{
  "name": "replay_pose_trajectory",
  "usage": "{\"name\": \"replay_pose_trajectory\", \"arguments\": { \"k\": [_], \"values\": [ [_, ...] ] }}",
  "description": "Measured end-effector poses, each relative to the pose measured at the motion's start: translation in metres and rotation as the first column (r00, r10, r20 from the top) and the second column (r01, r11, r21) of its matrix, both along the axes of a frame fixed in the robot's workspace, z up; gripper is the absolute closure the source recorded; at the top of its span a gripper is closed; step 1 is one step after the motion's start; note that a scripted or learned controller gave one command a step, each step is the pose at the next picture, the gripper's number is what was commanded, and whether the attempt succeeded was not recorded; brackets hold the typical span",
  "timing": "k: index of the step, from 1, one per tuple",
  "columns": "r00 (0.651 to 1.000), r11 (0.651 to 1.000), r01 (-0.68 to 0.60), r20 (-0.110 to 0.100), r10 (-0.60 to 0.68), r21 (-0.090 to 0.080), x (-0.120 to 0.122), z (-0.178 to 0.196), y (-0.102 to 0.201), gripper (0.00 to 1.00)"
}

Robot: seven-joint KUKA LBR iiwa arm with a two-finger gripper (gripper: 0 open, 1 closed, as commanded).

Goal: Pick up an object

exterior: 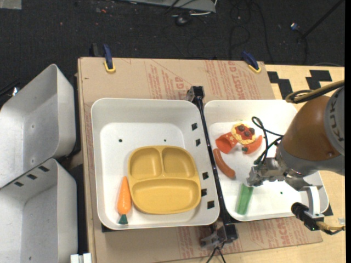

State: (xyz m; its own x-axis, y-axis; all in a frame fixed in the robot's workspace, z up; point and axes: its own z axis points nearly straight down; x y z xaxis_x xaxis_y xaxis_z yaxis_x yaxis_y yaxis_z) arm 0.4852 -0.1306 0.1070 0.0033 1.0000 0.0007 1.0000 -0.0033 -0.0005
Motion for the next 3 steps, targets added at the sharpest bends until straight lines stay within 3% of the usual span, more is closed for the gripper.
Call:
{"name": "replay_pose_trajectory", "arguments": {
  "k": [3],
  "values": [
    [1.000,1.000,-0.006,0.005,0.006,-0.003,0.021,0.149,0.000,1.00]
  ]
}}
